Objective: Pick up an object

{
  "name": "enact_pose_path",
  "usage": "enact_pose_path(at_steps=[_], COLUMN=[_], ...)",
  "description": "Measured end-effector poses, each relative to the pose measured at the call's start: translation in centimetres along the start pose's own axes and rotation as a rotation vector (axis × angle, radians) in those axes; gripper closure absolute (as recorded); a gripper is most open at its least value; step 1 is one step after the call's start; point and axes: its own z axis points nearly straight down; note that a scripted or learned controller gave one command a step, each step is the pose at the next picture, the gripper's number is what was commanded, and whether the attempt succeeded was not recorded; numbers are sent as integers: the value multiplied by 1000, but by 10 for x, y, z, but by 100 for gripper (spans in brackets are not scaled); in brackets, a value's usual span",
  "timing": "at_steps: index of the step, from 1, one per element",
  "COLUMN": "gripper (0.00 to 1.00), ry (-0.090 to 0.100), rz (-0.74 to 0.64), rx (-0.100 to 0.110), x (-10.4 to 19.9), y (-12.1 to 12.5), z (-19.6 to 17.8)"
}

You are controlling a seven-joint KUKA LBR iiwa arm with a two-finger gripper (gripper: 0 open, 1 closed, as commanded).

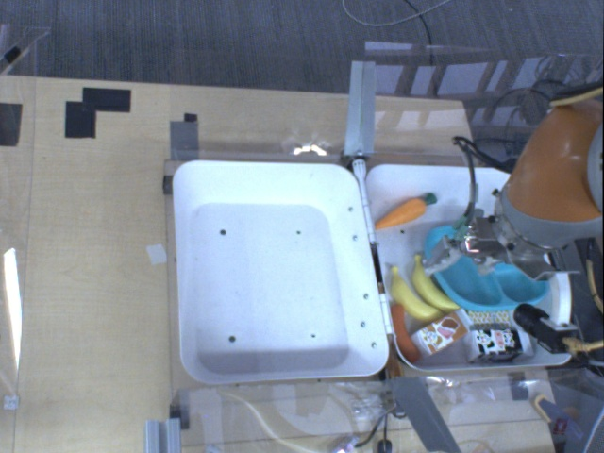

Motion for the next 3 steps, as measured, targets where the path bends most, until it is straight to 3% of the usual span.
enact_pose_path(at_steps=[1, 2, 3], gripper=[0, 0, 0], ry=[0, 0, 8], rz=[32, 83, 248], rx=[0, -1, -2], x=[1, -13, -37], y=[101, 58, 42], z=[30, 73, 80])
